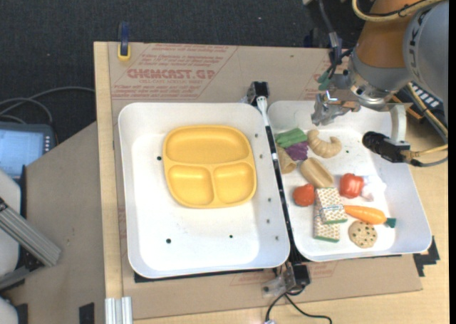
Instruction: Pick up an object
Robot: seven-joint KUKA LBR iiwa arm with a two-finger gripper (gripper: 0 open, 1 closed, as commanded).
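Observation:
My gripper [325,114] hangs over the far left part of the right bin [410,194], just above and behind a tan croissant [327,145]. Left of the croissant lie a green leafy piece [291,136] and a purple piece [298,151]. Nearer the front are a tan bread roll [315,172], a red tomato [304,195], a red pepper-like piece [350,185], a small green and white carton [329,213], an orange carrot [365,213] and a cookie [363,233]. Nothing visibly hangs from the gripper.
The left bin [142,194] holds a yellow divided plate [209,165]. A black clip [258,91] sits at the far end of the rim between the bins. The grey and orange arm [395,23] and a black cable fitting [385,147] overhang the right bin's far right.

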